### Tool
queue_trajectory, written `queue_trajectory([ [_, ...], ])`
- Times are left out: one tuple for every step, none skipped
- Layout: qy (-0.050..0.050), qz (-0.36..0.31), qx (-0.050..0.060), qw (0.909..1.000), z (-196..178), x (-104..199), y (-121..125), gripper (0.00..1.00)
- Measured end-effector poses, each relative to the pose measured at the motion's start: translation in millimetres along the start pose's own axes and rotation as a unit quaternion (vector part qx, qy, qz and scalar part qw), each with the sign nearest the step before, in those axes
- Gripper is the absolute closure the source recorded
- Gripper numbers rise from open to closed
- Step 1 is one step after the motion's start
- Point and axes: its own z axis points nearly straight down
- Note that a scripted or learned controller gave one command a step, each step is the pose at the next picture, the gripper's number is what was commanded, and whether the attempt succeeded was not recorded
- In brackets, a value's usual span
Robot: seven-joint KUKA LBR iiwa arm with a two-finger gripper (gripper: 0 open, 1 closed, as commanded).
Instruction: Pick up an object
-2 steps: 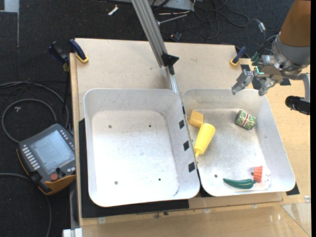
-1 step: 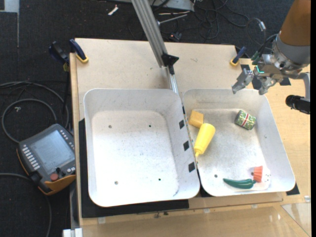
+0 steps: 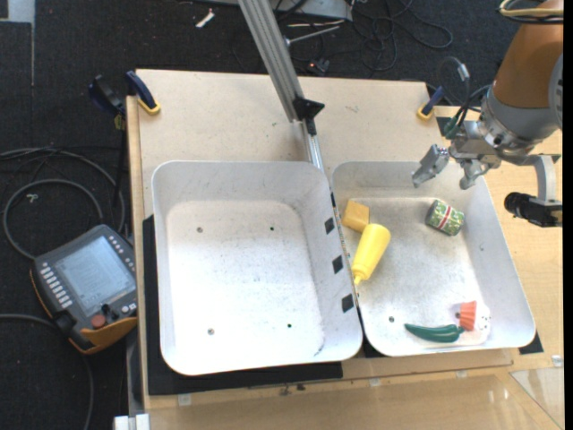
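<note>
A: Looking at the right-hand shallow white plastic bin (image 3: 501, 267), which thing lies nearest its divider with the other bin?

B: The yellow plastic squeeze bottle (image 3: 370, 250). It lies flat on the bin floor, long axis running steeply up and down the view with a slight lean; its narrow nozzle end points down toward the bin's near-left side, its broad end up and a little right. Just above it, touching or almost touching, sits a small pale yellow block (image 3: 356, 214).

A: And the rest of that bin?

B: A small green and white patterned cylinder (image 3: 444, 217) lies on its side toward the bin's far right, well apart from the bottle. Along the near edge lies a dark green curved pepper-shaped toy (image 3: 433, 331), long axis roughly parallel to that edge, with a small orange and white piece (image 3: 472, 316) just beside its right end.

A: Where is the two-finger gripper (image 3: 449, 168)?

B: Over the bin's far right corner, above the patterned cylinder. Its fingers stand spread apart with nothing between them. The grey arm with its orange band (image 3: 528, 56) comes in from the right.

A: Anything in the way?

B: The block crowds the bottle's broad end. A slanted metal pole (image 3: 273, 47) ends at the far edge between this bin and the left-hand white bin (image 3: 170, 240).
</note>
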Motion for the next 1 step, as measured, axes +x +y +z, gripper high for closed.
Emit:
queue_trajectory([
  [0.0, 0.0, 0.001, 1.0, 64.4, -0.5, -2.0, 0.0],
])
